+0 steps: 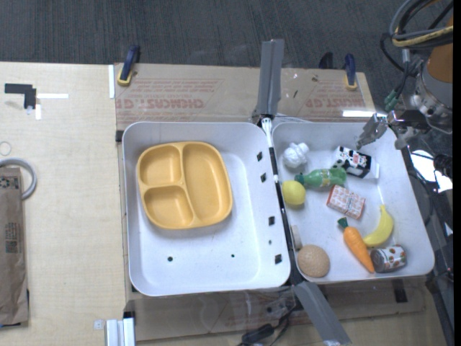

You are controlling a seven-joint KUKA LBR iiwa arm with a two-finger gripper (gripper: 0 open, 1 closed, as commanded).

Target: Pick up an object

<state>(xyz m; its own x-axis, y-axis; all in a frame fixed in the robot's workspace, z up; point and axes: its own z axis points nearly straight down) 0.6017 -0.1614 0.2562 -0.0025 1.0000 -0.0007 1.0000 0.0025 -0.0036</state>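
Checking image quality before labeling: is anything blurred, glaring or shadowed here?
Camera view: lighting is even and soft; the yellow plate and banana look sharp; a bright glare patch sits beside the right bin near its right rim; the gripper is small and indistinct.

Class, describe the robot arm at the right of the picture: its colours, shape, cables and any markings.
The arm is grey metal with an orange band above the wrist. Black cables, one with a yellow stripe, loop over its top. Its gripper is small, silvery grey and tapers to thin fingers, with a spot of green on the wiring beside it. No lettering can be made out.
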